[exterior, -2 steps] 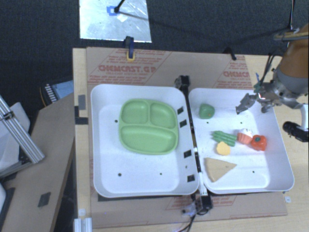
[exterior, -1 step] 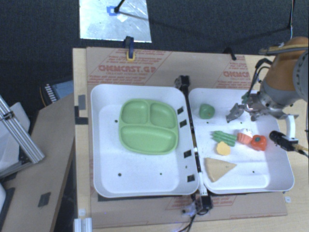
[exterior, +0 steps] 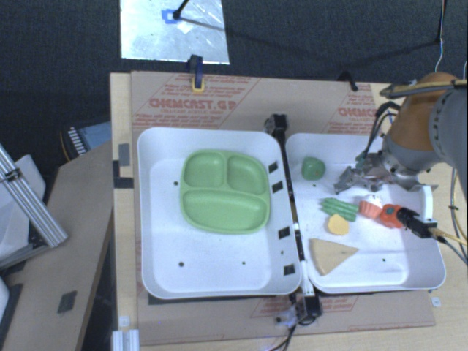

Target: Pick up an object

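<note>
My gripper (exterior: 346,182) hangs over the right bin (exterior: 431,269), near its middle, pointing left. Just below it lie a long green piece (exterior: 340,208) and an orange-red piece (exterior: 376,211). A round green piece (exterior: 314,168) sits to the gripper's left, near the bin's far left corner. A small yellow round piece (exterior: 338,225) lies under the long green one. A tan wedge (exterior: 331,254) rests toward the bin's front. I see nothing held by the gripper.
The left bin (exterior: 157,262) holds a green divided plate (exterior: 224,191). A black divider with clips (exterior: 287,196) runs between the two bins. The arm's grey and orange wrist (exterior: 417,126) comes in over the right bin's far right side.
</note>
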Tool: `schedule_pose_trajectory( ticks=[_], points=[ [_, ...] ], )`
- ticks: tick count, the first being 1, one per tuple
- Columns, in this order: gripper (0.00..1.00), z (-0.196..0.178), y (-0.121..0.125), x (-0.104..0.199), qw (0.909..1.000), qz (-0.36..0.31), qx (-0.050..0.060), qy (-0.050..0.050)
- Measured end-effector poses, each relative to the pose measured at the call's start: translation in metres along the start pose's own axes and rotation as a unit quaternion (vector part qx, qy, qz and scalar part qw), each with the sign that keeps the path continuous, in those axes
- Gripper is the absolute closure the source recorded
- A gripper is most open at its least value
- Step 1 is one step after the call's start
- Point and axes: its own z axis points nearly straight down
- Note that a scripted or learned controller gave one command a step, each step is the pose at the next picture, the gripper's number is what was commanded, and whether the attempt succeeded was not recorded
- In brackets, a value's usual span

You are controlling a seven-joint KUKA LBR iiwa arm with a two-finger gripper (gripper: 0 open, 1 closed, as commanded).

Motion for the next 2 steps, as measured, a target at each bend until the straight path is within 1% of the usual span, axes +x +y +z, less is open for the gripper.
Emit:
schedule_pose_trajectory(
  ticks=[1, 2],
  points=[
    [1.00, -0.014, 0.002, 0.000, 1.0000, -0.001, -0.003, -0.001],
    [1.00, -0.060, 0.001, -0.007, 1.0000, 0.002, -0.004, -0.001]
  ],
)
